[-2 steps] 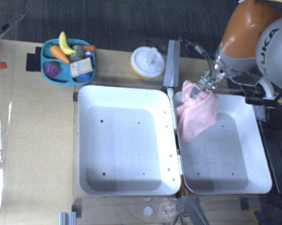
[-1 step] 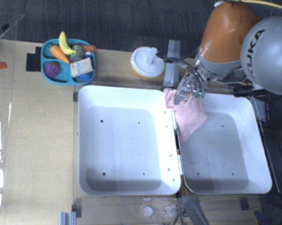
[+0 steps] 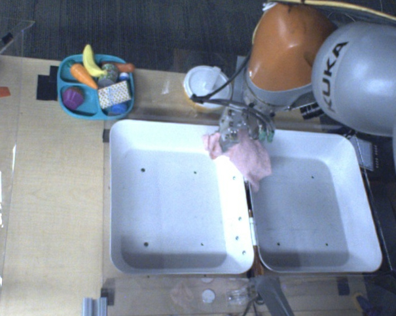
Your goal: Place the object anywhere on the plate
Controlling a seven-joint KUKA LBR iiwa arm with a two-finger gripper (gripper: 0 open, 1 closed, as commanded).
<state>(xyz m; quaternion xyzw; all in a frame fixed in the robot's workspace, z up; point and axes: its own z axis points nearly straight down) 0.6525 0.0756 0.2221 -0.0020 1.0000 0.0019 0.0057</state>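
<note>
A crumpled pink cloth (image 3: 245,158) hangs from my gripper (image 3: 245,131) over the rim where the two white bins meet, near their far edge. The fingers are closed on the cloth's top, and its lower end droops toward the right bin. The blue divided plate (image 3: 87,108) sits on the bench at the far left, beyond the left bin. It holds a toy banana (image 3: 91,61), a carrot (image 3: 82,74), a purple piece (image 3: 73,97) and a speckled block (image 3: 115,94). The arm's orange band and grey wrist cover the area behind the gripper.
The left bin (image 3: 170,199) and right bin (image 3: 313,211) lie side by side in front of the gripper. A white cup with a yellow rim (image 3: 202,84) stands on the bench between the plate and the arm. Bare wooden bench spreads to the left.
</note>
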